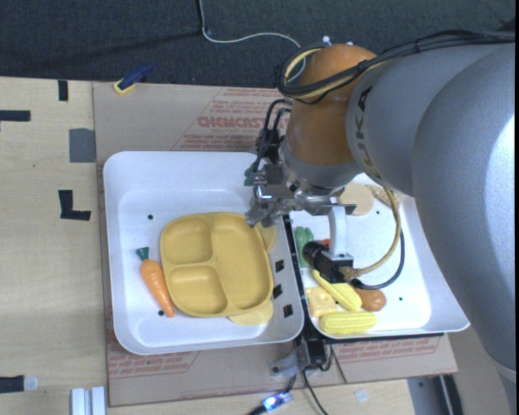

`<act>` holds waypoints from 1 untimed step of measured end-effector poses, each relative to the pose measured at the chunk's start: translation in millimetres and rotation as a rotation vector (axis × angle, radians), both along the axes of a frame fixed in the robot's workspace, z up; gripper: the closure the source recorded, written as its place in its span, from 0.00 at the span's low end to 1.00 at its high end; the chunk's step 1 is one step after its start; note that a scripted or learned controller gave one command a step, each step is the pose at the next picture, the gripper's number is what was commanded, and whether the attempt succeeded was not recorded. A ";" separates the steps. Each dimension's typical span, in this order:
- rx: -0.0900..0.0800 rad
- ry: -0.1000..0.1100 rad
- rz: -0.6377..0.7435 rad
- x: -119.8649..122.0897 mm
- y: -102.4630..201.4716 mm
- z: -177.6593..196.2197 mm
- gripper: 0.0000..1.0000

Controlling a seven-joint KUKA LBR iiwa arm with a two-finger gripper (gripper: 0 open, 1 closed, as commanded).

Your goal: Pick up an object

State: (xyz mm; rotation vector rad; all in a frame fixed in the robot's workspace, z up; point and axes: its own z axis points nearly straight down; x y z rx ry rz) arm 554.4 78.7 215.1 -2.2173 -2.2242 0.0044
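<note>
Pincer [264, 199] hangs low over the tray's [214, 263] upper right rim in the left bin [125, 188]; whether it is parted or closed I cannot tell. Nothing looks lifted: tray and carrot [156, 285] lie flat, so the pick seems undone.

Red mirrored print on the cardboard [221, 119], at 12 o'clock of the left bin [121, 180], cannot be read surely. Letters on the grey arm [432, 128] are too foreshortened to read.
</note>
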 end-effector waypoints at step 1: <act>0.001 0.000 0.000 2.6 10.1 1.9 1.00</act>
